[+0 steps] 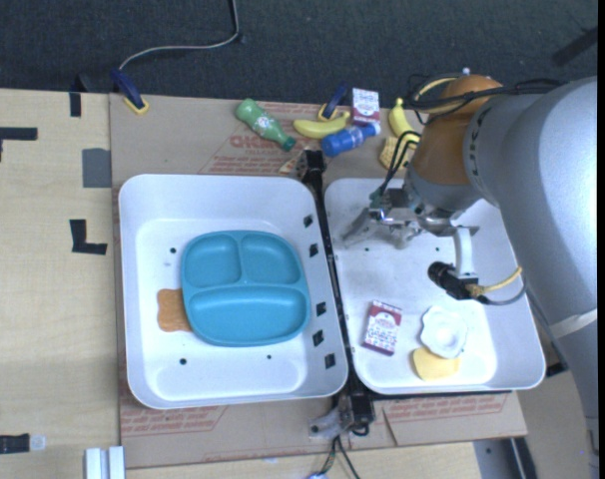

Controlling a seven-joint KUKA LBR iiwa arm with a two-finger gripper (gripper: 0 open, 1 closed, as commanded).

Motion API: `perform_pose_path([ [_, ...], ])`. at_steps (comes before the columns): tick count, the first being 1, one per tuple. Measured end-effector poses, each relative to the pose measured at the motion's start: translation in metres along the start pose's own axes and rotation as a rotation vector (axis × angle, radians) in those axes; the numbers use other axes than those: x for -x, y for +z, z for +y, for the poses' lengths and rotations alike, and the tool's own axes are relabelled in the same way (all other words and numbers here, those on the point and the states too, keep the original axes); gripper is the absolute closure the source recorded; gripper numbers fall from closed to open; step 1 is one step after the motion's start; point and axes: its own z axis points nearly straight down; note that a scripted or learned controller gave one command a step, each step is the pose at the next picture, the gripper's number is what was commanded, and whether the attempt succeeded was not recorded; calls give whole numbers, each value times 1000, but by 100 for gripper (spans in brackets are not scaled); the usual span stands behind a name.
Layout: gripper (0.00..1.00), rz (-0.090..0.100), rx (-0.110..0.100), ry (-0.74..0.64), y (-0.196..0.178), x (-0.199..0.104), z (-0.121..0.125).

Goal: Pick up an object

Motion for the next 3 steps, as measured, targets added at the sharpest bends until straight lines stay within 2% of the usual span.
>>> perform_pose_path([
  [1,100,0,0,0,-10,0,0],
  [2,100,0,-1,0,-106,40,3],
  [3,100,4,-2,-3,-156,-51,-71],
])
